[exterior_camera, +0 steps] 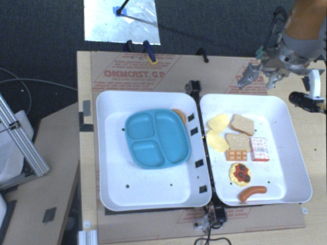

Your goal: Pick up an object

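Observation:
My gripper point(259, 78) hangs above the bench just behind the right bin's far rim, open, with nothing between its fingers. The right bin point(294, 137) holds toy food: two yellow pieces point(218, 122) point(217, 142), a bread slice point(242, 124), a second toast point(236, 140), a small waffle point(236, 154), a pink and white packet point(259, 149), a small pizza point(240, 173) and a sausage point(252, 192). All of the food lies nearer the camera than the gripper.
The left bin point(115, 177) bears a blue divided plate point(156, 138), with an orange item point(180, 116) peeking from behind it. A black divider with clips point(200, 137) runs between the bins. A shiny sheet point(121, 13) lies beyond the bench.

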Robot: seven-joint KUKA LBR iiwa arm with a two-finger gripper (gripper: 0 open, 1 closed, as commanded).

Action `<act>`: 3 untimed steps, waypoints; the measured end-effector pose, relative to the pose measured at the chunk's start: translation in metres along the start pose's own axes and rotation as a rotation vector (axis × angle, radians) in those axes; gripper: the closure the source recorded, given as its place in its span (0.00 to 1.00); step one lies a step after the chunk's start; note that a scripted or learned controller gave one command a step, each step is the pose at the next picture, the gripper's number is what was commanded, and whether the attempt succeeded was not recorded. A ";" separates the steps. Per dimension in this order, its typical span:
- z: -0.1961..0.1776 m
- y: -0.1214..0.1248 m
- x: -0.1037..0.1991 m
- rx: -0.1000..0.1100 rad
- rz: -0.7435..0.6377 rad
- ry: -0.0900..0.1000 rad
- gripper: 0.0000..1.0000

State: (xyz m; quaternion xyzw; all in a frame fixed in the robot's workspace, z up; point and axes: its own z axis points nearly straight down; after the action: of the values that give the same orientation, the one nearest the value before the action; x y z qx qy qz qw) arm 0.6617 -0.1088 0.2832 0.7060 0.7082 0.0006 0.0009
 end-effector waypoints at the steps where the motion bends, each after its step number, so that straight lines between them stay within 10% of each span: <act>1: 0.161 0.002 -0.046 0.014 0.006 0.001 0.00; 2: 0.198 0.007 -0.100 0.001 0.004 0.002 0.00; 3: 0.183 0.010 -0.097 -0.011 -0.002 -0.002 1.00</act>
State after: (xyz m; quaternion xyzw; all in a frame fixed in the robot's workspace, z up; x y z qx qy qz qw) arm 0.6725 -0.2062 0.1005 0.7053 0.7089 0.0036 0.0054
